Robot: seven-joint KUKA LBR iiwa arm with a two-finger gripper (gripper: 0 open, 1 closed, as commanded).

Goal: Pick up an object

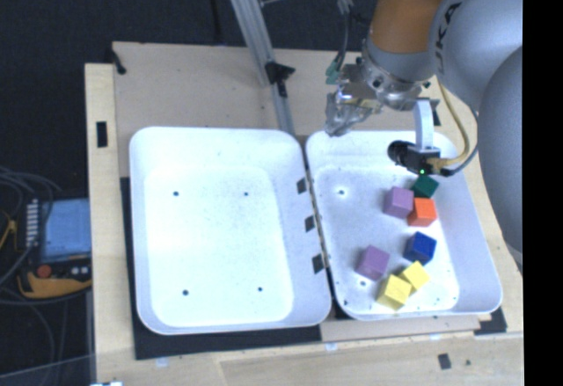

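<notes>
Several small cubes lie in the right bin (pixel 347 166): a green one (pixel 426 185), an orange one (pixel 424 212) touching a purple one (pixel 399 201), a blue one (pixel 421 247), a second purple one (pixel 373 261) and two yellow ones (pixel 395 290) (pixel 416 275) near the front. My gripper (pixel 339 122) hangs over the far left corner of the right bin, well apart from the cubes, which sit to its right and nearer the front. I see no object at its tip.
The left bin (pixel 211 226) sits beside the right one. A slanted metal rail (pixel 251 24) rises behind the bins, just left of the gripper. A black part with a green light (pixel 412 156) hangs at the right bin's far edge. A blue box (pixel 67 229) lies off the bench's left side.
</notes>
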